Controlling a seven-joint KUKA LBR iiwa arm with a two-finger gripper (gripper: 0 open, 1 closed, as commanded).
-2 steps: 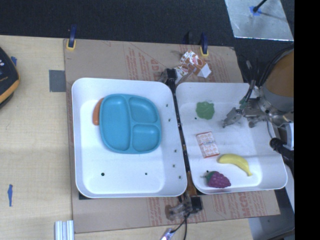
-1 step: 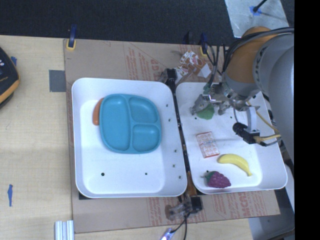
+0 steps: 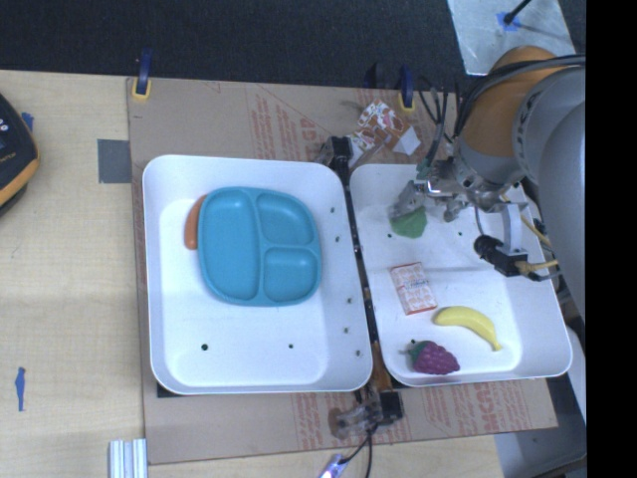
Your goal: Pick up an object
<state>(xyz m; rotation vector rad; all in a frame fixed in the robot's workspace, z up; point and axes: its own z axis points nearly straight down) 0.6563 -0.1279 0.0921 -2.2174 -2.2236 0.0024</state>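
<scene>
In the right bin [image 3: 537, 357] lie a green object [image 3: 408, 223] near the back left, a small white and red packet [image 3: 412, 288] in the middle, a yellow banana [image 3: 468, 324] and a purple grape bunch [image 3: 434, 358] at the front. My gripper [image 3: 412, 203] hangs at the back of this bin, right above the green object and touching or nearly touching it. The arm comes in from the right with its orange band [image 3: 498, 108] above the wrist.
The left bin [image 3: 169, 297] holds a blue divided plate [image 3: 261, 245] with an orange object [image 3: 191, 223] peeking out at its left edge. A crumpled wrapper [image 3: 383, 127] lies behind the bins. A yellow and black device [image 3: 12, 157] sits at the far left.
</scene>
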